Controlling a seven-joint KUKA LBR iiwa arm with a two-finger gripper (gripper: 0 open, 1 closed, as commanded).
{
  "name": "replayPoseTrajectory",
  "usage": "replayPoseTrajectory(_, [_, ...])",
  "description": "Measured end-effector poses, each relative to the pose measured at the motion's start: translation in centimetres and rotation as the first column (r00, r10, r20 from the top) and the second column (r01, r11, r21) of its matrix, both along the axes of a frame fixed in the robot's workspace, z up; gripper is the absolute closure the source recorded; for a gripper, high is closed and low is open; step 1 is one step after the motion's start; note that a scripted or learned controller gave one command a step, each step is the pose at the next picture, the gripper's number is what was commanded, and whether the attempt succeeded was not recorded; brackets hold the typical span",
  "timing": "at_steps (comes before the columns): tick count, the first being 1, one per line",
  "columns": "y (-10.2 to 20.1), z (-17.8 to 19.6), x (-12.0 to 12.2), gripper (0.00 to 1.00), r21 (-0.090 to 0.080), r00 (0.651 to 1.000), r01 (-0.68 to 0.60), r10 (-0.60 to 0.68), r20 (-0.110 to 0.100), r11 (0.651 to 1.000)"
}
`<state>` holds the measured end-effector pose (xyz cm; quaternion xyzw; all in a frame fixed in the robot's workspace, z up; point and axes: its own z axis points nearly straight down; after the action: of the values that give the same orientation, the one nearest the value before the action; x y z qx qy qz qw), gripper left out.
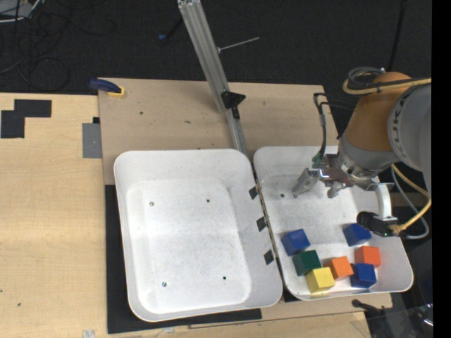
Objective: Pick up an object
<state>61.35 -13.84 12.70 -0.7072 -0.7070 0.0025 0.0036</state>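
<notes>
Seven blocks (331,255) sit untouched at the near end of the right bin (282,162). We see the gripper (318,186) hovering above them, fingers spread, nothing between them, so the pick hasn't started.

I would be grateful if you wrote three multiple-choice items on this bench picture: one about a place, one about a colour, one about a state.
1. Where do the blocks lie?
A. In the left bin
B. In the right bin
C. On the wooden bench

2. What colour is the block nearest the front edge, beside the green one?
A. Yellow
B. Purple
C. White

3. What is the hand doing?
A. Holding a blue block
B. Holding a yellow block
C. Holding nothing, open above bare bin floor

Answers:
1 B, the blocks cluster in the right bin's near corner.
2 A, the yellow block sits just in front of the green block.
3 C, the hand has spread fingers with white floor between them.
</notes>
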Motion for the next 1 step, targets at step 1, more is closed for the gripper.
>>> replayPoseTrajectory(1, [0.10,-3.67,0.04,0.00,-0.001,1.000,0.002,-0.002,0.007,1.000])
